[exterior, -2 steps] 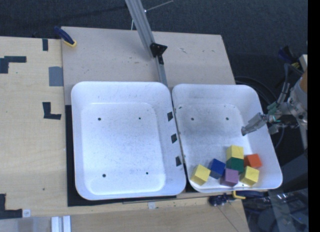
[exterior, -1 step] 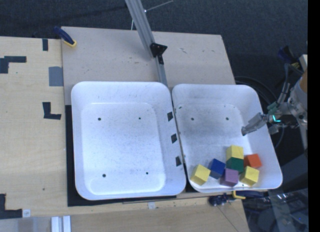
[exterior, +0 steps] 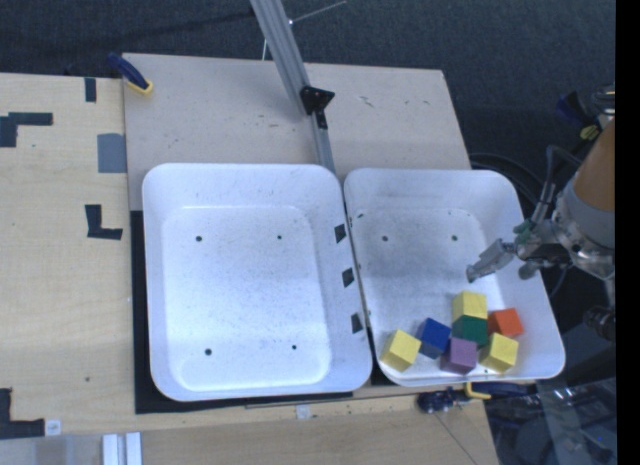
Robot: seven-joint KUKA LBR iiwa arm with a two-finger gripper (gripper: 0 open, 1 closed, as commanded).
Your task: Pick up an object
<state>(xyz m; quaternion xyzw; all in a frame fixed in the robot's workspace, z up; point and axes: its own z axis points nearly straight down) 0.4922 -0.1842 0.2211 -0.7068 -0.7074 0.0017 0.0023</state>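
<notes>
Left bin sits bare; in the right bin the blocks huddle in the near corner, and the gripper hovers just above them, fingers spread and grasping nothing, poised to drop in

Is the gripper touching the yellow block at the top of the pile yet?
Apart. In the camera view the gripper hovers over the right bin, and a strip of bare white bin floor shows between it and the yellow block below.

Gripper spread — over right bin, above blocks.
</notes>
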